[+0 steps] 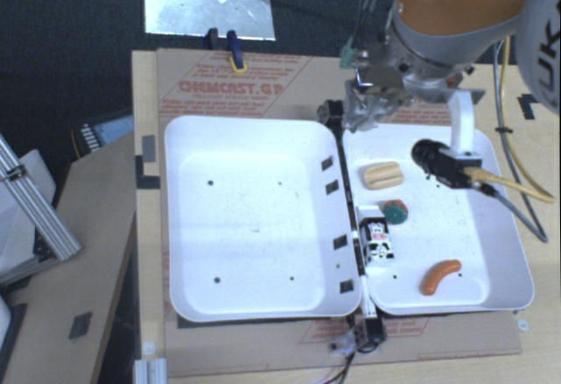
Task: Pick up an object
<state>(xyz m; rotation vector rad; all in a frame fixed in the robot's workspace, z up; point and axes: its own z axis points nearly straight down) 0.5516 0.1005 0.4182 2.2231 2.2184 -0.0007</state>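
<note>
The tan, rounded bread-like block (382, 174) lies in the right shallow white bin (500, 273), at roughly seven o'clock from the gripper (368, 110), whose opening I cannot tell; it looks light, perhaps squashy, best pinched across its short sides

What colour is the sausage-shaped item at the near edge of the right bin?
Orange: the sausage-shaped item shows best in the camera view.

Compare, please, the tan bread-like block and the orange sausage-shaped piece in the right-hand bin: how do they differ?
The tan bread-like block is pale, stubby and squarish, lying nearly level; the orange sausage-shaped piece is brighter, slimmer, curved and lies slanted. The block sits toward the bin's far end, the sausage near its front rim. Both rest loose on the right white bin floor.
</note>
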